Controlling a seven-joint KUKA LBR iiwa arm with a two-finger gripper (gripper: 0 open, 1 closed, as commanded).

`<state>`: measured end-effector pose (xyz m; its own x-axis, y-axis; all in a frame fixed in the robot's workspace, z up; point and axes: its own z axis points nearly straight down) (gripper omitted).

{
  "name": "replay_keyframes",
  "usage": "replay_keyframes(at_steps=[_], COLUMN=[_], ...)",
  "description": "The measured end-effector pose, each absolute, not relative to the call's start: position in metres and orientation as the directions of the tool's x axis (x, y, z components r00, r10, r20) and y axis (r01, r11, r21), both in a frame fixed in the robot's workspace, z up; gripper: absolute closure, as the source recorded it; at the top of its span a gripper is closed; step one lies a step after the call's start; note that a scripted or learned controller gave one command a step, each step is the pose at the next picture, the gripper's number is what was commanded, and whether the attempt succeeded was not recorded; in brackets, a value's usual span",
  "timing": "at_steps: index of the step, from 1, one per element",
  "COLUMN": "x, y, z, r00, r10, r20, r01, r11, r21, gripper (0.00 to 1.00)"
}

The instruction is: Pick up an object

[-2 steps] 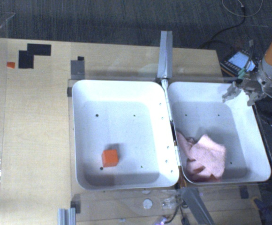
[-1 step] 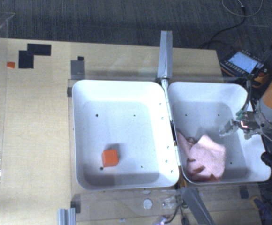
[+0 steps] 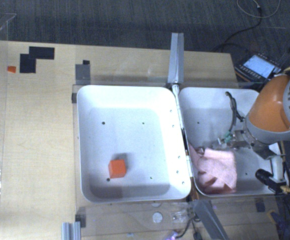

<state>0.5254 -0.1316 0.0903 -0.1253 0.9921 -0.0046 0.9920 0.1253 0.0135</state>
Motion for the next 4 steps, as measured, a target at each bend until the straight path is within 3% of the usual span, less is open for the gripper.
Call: replay_keyframes(at_steps=[1,2,3,4], x=[0.576,0.535,0.627,0.587], y=[-0.138,-0.153,-0.165,-0.205], z=[0.127,0.09,0.088,0.188], r00=[-0.182,-0.243,-0.075,0.012], r10=[0.983,0.97,0.997,1.0], r20=[-0.003,-0.006,-0.003,-0.004], r01=[0.983,0.97,0.997,1.0], r11=[0.182,0.243,0.075,-0.012], r21=[0.008,0.014,0.008,0.01], gripper=[0.0,0.0,0.0,0.0])
